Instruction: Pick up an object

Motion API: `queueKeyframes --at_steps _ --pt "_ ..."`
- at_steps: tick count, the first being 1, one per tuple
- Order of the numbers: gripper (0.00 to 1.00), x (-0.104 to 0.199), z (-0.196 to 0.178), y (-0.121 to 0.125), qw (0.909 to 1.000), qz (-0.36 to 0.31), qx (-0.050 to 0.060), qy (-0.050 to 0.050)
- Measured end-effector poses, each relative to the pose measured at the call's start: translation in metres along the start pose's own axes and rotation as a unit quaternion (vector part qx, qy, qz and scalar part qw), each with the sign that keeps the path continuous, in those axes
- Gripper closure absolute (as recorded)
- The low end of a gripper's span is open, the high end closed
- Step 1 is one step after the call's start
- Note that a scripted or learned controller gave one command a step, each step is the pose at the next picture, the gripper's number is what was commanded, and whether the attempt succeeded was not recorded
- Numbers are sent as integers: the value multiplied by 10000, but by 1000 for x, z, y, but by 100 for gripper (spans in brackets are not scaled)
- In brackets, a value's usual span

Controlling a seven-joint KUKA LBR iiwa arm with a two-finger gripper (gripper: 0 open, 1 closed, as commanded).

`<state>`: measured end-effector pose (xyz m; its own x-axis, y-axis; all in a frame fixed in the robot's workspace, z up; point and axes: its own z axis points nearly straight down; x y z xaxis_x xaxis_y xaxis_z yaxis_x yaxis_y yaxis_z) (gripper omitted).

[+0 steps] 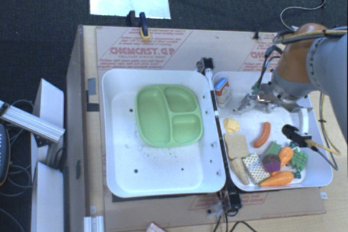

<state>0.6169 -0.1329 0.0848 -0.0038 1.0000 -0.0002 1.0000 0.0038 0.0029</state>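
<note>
Camera view: I see the arm (321,60) reaching in from the right over the right bin (321,174). The end effector (249,103) sits low over that bin's far half, near the small carton (221,88) standing by the divider between the bins. I can't tell from this angle if the end effector is open or closed.

Pickable stuff is all in the right bin:
- yellow piece (231,125), just in front of the carton
- sausage (262,135), mid-bin and apart from the end effector
- bread slice (236,145), beside the bin's left wall
- checkered packet (254,167), purple vegetable (271,161), orange pepper (286,156), green leaf (300,159) and carrot (277,179), bunched at the near edge and touching one another

The left bin (117,171) holds a green divided plate (168,116), lying flat. Both bins rest side by side on the surface (157,51).
</note>
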Motion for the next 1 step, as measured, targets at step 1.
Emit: queueKeyframes --at_steps 1 --pt "0 -38 -74 53 10000 -2 -18 -10"
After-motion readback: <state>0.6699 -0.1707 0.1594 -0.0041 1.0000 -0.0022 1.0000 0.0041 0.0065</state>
